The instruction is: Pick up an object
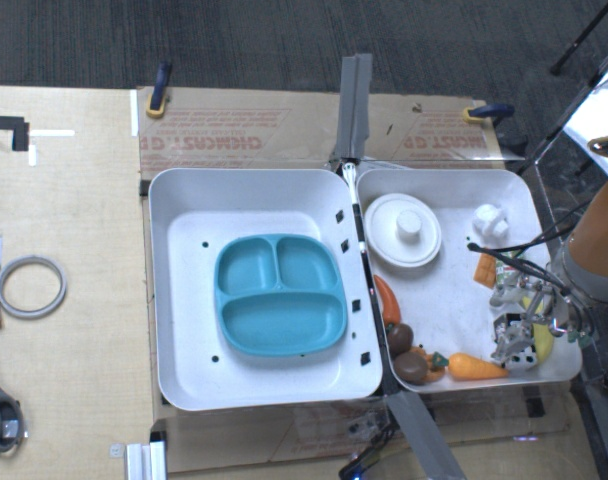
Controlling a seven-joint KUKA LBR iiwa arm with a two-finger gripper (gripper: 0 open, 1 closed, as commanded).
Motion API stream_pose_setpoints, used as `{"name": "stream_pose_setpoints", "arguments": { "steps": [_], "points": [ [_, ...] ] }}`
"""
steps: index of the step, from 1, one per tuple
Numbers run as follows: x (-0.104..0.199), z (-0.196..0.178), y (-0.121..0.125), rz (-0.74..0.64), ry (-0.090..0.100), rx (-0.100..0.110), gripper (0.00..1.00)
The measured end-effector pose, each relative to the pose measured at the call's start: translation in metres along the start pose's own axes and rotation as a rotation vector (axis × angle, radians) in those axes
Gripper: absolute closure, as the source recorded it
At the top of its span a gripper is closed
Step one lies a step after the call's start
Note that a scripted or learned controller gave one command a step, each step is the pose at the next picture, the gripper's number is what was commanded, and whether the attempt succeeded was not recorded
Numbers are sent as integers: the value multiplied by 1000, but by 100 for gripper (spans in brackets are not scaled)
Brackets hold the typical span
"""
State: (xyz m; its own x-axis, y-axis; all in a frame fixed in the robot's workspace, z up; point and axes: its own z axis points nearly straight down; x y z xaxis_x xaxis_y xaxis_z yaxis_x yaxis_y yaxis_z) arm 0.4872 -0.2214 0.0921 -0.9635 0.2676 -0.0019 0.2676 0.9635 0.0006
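Left bin (174, 298): blue plate (280, 294), well left of the end effector (519, 330); right bin (439, 183): white lid (404, 229) up-left, carrot (476, 368) just below-left, dark fruit (412, 365) further left, end effector low at right wall.

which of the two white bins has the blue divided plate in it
The left bin holds the blue divided plate, which lies flat near its middle. The right bin holds a white round lid, a carrot and other small items instead.
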Motion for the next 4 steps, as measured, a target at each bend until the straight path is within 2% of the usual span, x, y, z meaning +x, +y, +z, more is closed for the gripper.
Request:
{"name": "stream_pose_setpoints", "arguments": {
  "steps": [1, 2, 3, 4],
  "points": [
    [17, 0, 34, 14, -3, 0, 0],
    [3, 0, 38, -28, -1, 1, 0],
    [-56, 0, 94, 165, -2, 0, 0],
    [-67, 0, 101, 134, -3, 1, 0]
  ]
}}
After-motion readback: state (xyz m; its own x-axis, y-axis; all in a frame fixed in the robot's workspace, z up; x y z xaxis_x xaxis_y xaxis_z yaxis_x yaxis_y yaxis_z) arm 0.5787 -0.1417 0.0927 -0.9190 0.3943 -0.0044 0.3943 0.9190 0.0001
